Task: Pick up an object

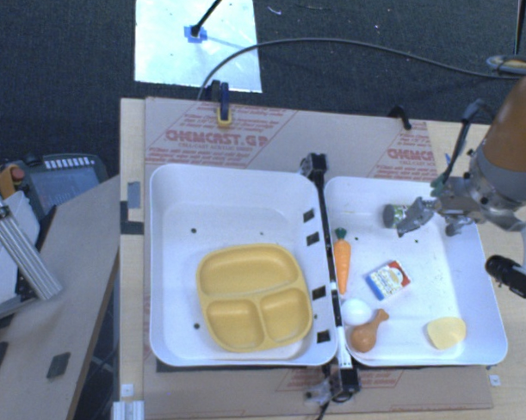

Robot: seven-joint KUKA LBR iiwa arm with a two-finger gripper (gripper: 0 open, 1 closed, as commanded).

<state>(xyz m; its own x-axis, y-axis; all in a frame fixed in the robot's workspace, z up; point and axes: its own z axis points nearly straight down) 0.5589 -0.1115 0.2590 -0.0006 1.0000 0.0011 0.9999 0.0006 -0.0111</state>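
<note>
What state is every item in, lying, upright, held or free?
Tray: flat, right way up, in left bin.
Carrot: lying free by the divider, right bin.
Egg: resting free.
Drumstick: lying beside the egg.
Packet: lying flat, free.
Yellow chip: lying flat.
End effector: low over right bin.

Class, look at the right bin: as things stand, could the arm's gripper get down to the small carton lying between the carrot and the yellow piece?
Probably yes. The carton lies flat with bare bin floor all round it, apart from the carrot, and the gripper hangs just beyond it with nothing between.
</note>
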